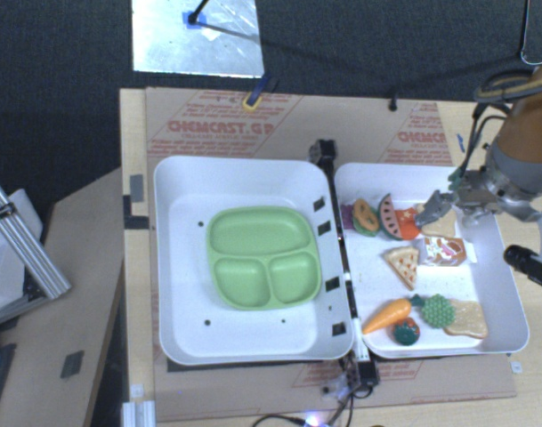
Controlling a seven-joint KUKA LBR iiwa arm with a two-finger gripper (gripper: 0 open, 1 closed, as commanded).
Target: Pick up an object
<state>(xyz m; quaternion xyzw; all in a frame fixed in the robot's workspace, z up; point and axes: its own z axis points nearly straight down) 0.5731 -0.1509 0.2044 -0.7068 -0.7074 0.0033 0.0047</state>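
The right bin holds several toy foods. Along its far side lie an avocado half, a watermelon slice and a red-orange piece. A pizza slice and a printed packet sit in the middle. Near the front are a carrot, a green bunch, a bread slice and a small red-and-green fruit. My gripper hangs low over the bin's far part, just right of the red-orange piece and above the packet. Nothing is visibly held.
The left bin holds a green divided plate. A black clip-lined divider separates the bins. The grey and orange arm comes in at the upper right. A black part juts over the right rim.
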